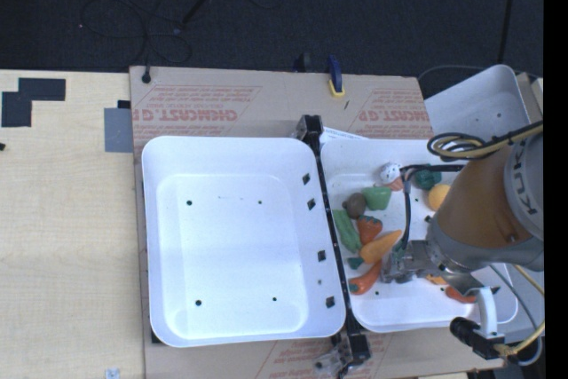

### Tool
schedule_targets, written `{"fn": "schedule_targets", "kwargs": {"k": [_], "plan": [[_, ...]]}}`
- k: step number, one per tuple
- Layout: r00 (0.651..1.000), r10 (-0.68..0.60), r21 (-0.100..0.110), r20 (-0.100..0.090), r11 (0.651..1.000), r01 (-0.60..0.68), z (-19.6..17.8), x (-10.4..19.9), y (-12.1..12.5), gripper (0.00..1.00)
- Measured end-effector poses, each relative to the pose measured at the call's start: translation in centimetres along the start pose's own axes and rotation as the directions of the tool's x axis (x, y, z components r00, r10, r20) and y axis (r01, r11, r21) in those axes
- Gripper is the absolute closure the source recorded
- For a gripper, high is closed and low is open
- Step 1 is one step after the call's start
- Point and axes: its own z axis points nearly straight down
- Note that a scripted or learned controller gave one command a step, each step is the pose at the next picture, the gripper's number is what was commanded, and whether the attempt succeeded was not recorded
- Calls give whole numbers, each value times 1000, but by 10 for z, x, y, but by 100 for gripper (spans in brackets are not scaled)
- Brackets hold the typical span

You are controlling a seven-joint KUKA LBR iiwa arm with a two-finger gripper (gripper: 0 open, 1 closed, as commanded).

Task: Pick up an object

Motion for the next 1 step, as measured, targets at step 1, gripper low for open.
{"fn": "schedule_targets", "kwargs": {"k": [1], "plan": [[1000,-4,-4,0,1000,4,-3,21,94,100]]}}
